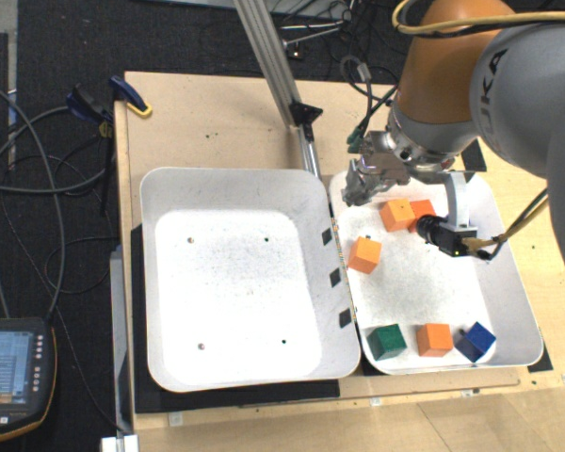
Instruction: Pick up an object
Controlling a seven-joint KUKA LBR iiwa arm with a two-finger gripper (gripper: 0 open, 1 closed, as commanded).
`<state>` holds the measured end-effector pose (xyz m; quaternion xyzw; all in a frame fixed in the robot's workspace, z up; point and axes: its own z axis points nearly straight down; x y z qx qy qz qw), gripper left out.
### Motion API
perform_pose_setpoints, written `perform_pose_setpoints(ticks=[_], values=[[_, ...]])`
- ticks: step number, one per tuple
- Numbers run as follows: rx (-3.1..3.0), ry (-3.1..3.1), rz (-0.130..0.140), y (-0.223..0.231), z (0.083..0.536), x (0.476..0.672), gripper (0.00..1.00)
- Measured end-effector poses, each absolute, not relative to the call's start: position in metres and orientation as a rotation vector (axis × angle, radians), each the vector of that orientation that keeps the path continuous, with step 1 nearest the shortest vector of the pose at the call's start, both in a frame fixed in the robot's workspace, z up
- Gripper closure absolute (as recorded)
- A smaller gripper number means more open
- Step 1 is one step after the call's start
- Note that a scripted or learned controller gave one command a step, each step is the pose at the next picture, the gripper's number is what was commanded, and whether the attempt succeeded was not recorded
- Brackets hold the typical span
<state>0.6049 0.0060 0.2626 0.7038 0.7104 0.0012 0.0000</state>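
Bench [217, 121] holds 2 bins; gripper [363, 185] (grip state unreadable) over right bin [508, 281].

A thick, round, grey metal arm [532, 73] is seen, with a shiny orange band [443, 59] around it. A thin yellow cable [508, 17] is looped over the top. Black letters are printed on the grey part.

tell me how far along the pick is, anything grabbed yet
Nothing looks picked: the orange blocks, green block and blue block all lie in the right bin. The gripper is low over that bin's far left corner. Grasping and lifting remain.
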Motion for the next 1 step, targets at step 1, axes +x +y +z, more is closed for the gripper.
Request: perform_pose_setpoints(ticks=[1], values=[[2.214,2.232,0.001,0.0596,0.2580,0.5951,1.00]])
